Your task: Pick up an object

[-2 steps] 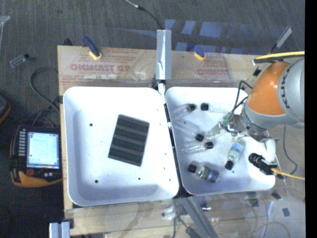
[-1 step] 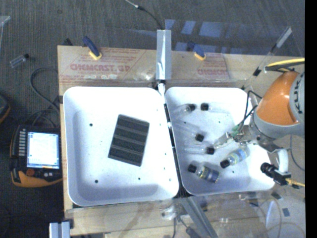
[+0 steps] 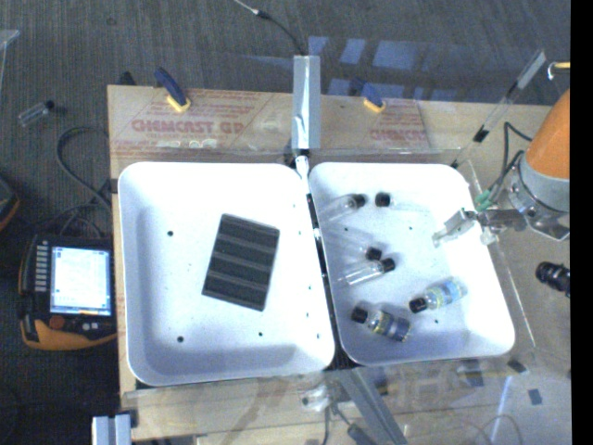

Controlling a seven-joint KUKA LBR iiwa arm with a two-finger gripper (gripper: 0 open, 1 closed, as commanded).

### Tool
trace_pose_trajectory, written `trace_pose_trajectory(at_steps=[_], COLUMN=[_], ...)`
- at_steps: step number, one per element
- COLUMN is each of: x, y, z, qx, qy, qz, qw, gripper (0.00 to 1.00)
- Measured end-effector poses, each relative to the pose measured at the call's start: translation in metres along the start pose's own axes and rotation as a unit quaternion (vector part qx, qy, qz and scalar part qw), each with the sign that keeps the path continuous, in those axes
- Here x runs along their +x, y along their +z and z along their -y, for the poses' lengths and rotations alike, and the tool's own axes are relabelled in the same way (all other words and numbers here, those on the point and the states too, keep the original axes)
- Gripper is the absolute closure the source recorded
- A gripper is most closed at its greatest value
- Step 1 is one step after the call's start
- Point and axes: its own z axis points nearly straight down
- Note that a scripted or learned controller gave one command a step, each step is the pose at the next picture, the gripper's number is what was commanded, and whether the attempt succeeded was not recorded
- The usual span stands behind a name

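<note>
In the lower right of the frame, the right bin holds several small vials with black caps: one vial near its lower edge, a second vial just beside it, others higher toward the middle. The left bin holds a dark ribbed block. At the right edge, the gripper hangs over the right bin's upper right part; whether it is open or closed, I cannot tell.

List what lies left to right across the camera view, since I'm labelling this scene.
Handheld screen → left bin → black ridged block → right bin holding small vials → gripper → arm.
</note>
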Motion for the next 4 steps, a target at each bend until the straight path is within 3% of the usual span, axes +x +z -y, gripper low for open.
trace_pose_trajectory(at_steps=[1, 2, 3, 4], x=[0.052, -0.006, 0.027, 0.036], y=[0.057, -0.018, 0.075, 0.099], z=[-0.047, -0.079, -0.09, -0.075], qx=[0.002, -0.001, 0.001, -0.004], qy=[-0.032, -0.087, -0.108, -0.112], qz=[-0.001, 0.001, 0.0, 0.003], qw=[0.9995, 0.9962, 0.9942, 0.9937], gripper=[0.0, 0.0, 0.0, 0.0])
